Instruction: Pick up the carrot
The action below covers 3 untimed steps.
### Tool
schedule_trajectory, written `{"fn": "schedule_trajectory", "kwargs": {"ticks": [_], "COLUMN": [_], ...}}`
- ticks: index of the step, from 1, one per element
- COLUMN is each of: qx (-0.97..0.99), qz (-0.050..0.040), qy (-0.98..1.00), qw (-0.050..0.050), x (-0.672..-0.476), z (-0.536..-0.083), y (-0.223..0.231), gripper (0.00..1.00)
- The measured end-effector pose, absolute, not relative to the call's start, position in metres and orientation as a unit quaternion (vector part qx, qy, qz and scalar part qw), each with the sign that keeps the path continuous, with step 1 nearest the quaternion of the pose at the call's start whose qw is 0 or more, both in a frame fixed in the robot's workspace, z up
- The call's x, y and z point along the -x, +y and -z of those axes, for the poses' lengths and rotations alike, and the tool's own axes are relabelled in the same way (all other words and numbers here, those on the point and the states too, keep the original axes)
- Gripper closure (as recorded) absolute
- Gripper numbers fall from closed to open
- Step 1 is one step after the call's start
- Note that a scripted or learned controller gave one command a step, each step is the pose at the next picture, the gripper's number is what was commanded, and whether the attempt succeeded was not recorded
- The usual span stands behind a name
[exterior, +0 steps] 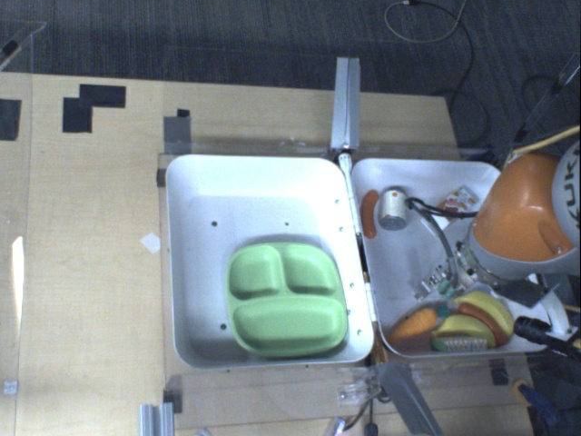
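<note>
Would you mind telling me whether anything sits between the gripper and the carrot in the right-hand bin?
Nothing visible does. The gripper hangs directly above the carrot at the near edge of the right bin. A banana and a corn cob crowd the carrot's right side, which could hamper a clean grasp.

A grey robot arm (545,243) enters from the right edge of the overhead view and reaches leftward and downward. Its most visible part is a large rounded orange band (516,209) above the wrist, with a grey collar just beneath it. Below the collar the wrist narrows to a small metallic hand (442,282), which points down and to the left at a slant. A thin dark cable (436,222) arcs from the wrist area out to the left. The hand looks small and cluttered from this angle, and its fingertips cannot be made out clearly.
</note>
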State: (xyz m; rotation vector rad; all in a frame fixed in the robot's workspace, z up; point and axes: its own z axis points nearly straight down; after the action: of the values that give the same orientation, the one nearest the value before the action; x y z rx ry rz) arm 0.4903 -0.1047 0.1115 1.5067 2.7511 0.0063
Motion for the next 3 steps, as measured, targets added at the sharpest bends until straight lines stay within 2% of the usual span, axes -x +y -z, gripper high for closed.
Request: {"fn": "schedule_trajectory", "kwargs": {"ticks": [1, 2, 3], "qx": [-0.367, -0.067, -0.242], "qz": [-0.0028, 0.0025, -0.0007], "qy": [0.930, 0.998, 0.970], "qw": [0.006, 0.014, 0.004], "x": [-0.499, -0.496, -0.490], "z": [-0.090, -0.091, -0.185], "y": [-0.153, -0.146, -0.080], "gripper": [1.00, 1.00, 1.00]}}
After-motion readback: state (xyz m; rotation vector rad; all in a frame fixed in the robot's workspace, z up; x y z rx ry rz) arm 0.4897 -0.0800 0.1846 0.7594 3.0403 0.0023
